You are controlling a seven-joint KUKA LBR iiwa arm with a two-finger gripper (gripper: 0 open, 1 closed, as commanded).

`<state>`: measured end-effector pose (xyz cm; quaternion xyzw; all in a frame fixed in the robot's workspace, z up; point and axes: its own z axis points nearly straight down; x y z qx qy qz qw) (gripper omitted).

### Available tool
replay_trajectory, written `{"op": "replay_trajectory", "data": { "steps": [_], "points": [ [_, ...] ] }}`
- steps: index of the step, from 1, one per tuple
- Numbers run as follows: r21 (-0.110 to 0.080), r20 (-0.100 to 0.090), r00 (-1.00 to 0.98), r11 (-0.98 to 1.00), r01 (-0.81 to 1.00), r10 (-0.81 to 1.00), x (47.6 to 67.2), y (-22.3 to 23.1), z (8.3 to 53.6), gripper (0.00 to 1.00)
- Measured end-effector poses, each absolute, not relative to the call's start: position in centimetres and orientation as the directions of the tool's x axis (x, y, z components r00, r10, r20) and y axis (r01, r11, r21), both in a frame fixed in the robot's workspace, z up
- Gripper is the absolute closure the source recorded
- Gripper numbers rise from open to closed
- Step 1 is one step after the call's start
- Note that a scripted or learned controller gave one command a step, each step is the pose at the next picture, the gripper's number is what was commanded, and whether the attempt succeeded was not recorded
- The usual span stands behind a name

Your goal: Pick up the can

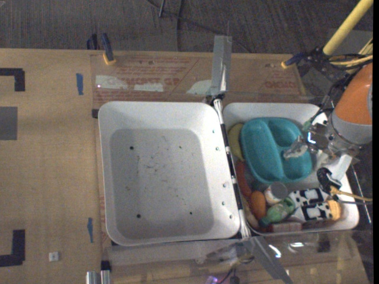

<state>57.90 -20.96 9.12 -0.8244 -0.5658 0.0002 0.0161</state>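
Gripper (298, 149) hovering over the teal tray (273, 149) in the right bin (349, 218); finger gap hard to judge.

The can (278, 190), seemingly the small grey-topped cylinder, is lying just below-left of it, touching a green bottle (278, 212) and black-and-white toy (314, 203). 1 left bin (118, 123) is sitting farther left.

Dim, soft overhead light, slightly grainy.
The left bin (160, 170) is glowing palely (no hard shadows), while glare is streaking the clear sheeting (260, 256) below.
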Motion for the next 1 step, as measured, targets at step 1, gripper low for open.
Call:
{"op": "replay_trajectory", "data": {
  "steps": [1],
  "points": [
    [-0.075,0.003,0.416,-0.415,0.907,0.909,61.45,-21.15,9.16,0.00]
  ]
}}
